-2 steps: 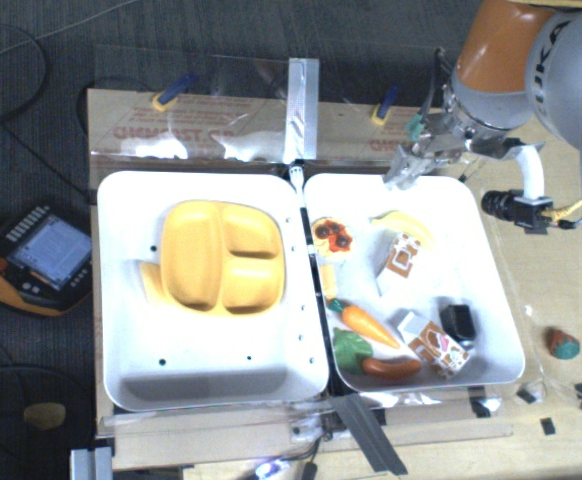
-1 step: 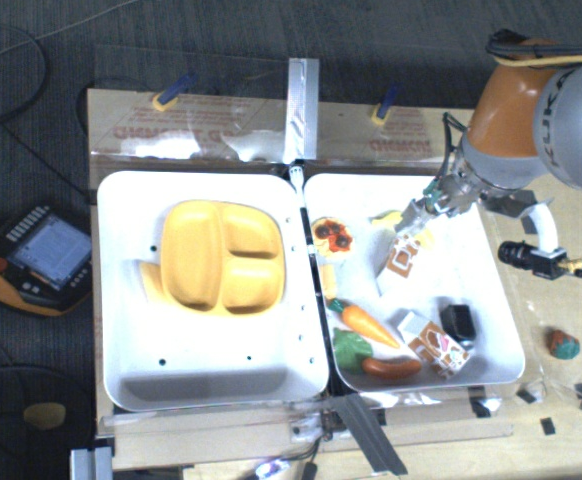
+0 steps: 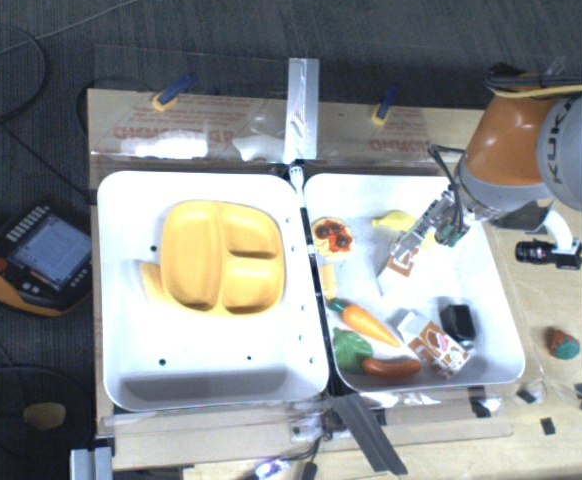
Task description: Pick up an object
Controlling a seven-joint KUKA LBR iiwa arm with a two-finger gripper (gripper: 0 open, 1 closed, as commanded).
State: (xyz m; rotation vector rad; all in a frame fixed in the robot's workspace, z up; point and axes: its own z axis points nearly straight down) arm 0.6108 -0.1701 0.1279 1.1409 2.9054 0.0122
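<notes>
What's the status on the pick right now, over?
End effector low over right bin, grip state unclear. Nothing seen held. Carrot, sausage, small carton lie in that bin. Yellow tray sits in left bin.

Light wooden bench [image 3: 556,308] bearing 2 shallow white bins side by side, left bin [image 3: 121,368] and right bin [image 3: 501,298] touching along the middle, clear plastic sheet [image 3: 221,128] behind them, small teal-and-orange object [image 3: 563,344] near the right edge
</notes>
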